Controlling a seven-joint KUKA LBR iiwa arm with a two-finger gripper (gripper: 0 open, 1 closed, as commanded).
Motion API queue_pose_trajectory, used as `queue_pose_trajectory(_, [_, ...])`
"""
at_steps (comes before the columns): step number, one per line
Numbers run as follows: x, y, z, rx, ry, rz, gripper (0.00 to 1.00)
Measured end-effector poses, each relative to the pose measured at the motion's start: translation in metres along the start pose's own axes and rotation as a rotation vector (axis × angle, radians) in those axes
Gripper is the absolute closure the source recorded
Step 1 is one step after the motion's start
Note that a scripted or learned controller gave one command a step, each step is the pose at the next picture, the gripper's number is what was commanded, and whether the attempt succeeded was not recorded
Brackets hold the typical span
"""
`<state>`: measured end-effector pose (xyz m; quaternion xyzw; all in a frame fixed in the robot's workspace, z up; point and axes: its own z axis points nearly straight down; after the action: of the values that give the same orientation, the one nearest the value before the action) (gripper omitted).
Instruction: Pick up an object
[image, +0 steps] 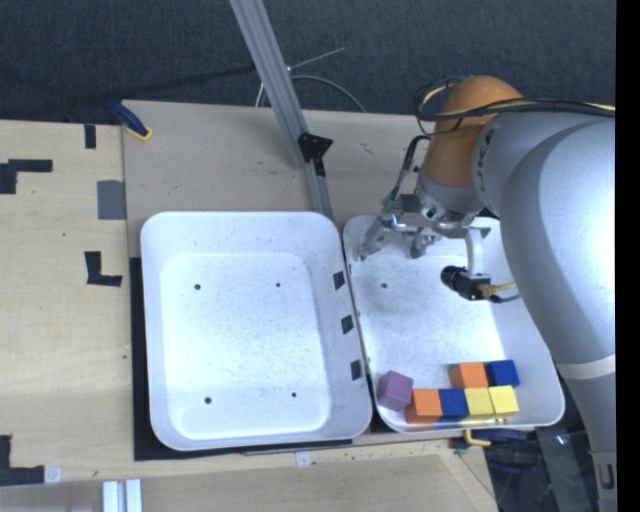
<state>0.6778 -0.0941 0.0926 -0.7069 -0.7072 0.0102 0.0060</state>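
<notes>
Several small blocks lie along the near edge of the right bin (420, 320): a purple block (397, 387), an orange block (427, 402), a blue block (453, 402), two yellow blocks (490, 400), and behind them another orange block (467, 376) and blue block (501, 373). My gripper (392, 243) hangs over the bin's far left corner, far from the blocks. Its fingers are spread open with nothing between them.
The left bin (240, 330) sits beside the right one, their rims touching. A slanted metal rail (285, 95) crosses the bench behind the bins. The grey arm (560, 220) covers the right side of the right bin.
</notes>
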Motion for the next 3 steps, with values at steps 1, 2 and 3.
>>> queue_pose_trajectory(1, [0.02,-0.061,-0.103,-0.027,0.006,-0.001,0.0])
queue_pose_trajectory(2, [0.043,-0.077,-0.098,-0.019,0.006,-0.002,0.0])
queue_pose_trajectory(3, [-0.012,-0.041,-0.228,-0.032,0.003,0.001,0.0])
